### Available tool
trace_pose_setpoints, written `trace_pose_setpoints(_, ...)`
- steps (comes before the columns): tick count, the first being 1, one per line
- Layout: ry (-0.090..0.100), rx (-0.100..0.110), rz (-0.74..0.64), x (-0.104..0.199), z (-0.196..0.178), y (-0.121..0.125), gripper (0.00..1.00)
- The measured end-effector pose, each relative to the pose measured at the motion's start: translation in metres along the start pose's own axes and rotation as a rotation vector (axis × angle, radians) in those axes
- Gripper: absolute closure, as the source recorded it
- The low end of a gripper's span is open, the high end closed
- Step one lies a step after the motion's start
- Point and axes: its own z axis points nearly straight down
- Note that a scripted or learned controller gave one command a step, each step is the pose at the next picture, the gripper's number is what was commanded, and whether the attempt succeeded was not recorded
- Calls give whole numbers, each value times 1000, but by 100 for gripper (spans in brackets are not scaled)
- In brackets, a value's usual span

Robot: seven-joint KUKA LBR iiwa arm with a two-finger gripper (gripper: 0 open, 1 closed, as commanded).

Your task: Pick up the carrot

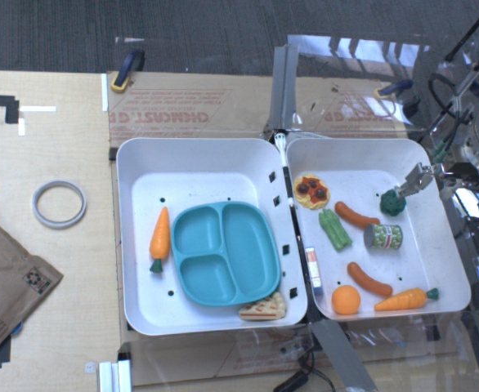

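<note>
The task looks barely begun: no carrot is lifted. Two carrots lie in the white bins on the bench. One carrot [402,300] rests on the floor of the right bin [362,158], at the near edge, below the claw [413,183] and a little to its left in the picture, well apart from it. A second carrot [159,235] lies in the left bin [141,170], far to the claw's left, beside a teal divided plate [223,253]. The claw hangs at the right bin's far right side, its tips at or just above a dark green toy [392,202]. Whether its tips are spread or closed cannot be told. Reaching, gripping and lifting all remain.
</note>
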Motion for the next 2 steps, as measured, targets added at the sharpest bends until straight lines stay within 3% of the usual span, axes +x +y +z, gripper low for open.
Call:
trace_pose_setpoints(1,1,1,-20,39,43,-63,0)
trace_pose_setpoints(2,1,-1,-597,100,110,-78,0)
